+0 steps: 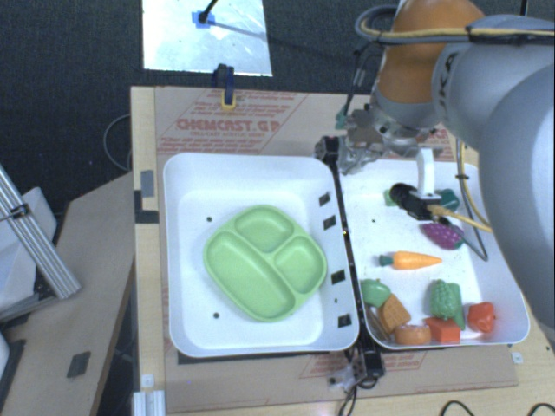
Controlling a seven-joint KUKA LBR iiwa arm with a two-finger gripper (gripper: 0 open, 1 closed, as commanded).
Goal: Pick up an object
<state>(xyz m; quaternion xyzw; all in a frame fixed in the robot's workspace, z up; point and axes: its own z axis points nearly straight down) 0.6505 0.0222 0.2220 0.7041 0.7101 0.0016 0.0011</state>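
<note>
Your claw [364, 150] is hovering at the right bin's [507, 306] far-left corner, its grip impossible to tell. The carrot [410, 260] is looking light, stiff, slippery; take it mid-body.

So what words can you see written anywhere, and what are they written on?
"CHEMCAST GP": red letters on the brown board under the white bins, above the left bin.
More red print on that board, further right and along the bottom edge: too blurred to read.
The toy food carries no writing I can make out.
</note>
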